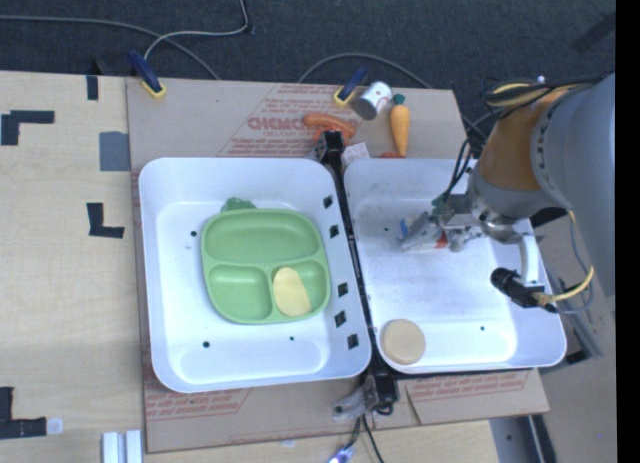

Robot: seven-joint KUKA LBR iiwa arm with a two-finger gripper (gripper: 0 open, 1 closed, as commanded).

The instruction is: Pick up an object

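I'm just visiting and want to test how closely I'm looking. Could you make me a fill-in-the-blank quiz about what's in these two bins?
1. The green divided plastic plate lies in the ____ white bin.
2. The pale oval piece in one of the plate's compartments is ____ in colour.
3. The round tan disc lies in the right white bin, near its ____ edge as seen by the camera.
4. The small toy carrot, outside the bins on the cardboard, is ____ with a green top.

Missing words: left; yellow; bottom; orange
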